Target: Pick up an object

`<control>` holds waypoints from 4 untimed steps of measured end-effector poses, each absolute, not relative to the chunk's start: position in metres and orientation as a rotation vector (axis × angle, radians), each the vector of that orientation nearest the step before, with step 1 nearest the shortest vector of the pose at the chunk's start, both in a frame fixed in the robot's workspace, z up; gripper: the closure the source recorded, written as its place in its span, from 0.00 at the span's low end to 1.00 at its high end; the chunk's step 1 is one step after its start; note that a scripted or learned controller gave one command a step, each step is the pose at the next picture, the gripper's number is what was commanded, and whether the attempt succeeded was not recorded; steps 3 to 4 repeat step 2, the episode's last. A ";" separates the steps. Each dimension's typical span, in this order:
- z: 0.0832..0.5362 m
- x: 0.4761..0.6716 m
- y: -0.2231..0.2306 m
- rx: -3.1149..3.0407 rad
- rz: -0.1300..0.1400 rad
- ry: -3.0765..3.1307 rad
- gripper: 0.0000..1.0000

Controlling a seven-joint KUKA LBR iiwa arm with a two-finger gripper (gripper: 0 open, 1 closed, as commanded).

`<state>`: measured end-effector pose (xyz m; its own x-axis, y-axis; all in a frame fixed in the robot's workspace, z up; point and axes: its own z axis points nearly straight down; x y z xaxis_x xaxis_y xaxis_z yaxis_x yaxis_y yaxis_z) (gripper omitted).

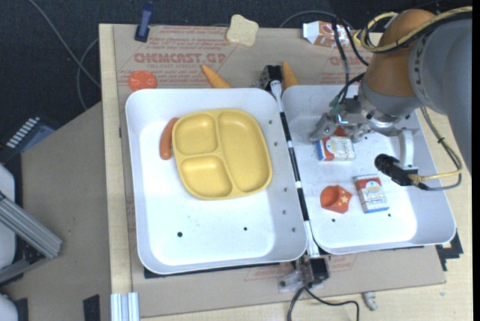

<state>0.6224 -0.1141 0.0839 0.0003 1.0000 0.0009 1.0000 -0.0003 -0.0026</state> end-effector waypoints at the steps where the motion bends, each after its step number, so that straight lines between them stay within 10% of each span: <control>1: 0.085 0.647 -0.135 -2.223 -0.001 -2.223 0.00; 2: 0.095 0.648 -0.135 -2.225 -0.003 -2.224 1.00; 4: 0.095 0.648 -0.135 -2.225 -0.003 -2.224 1.00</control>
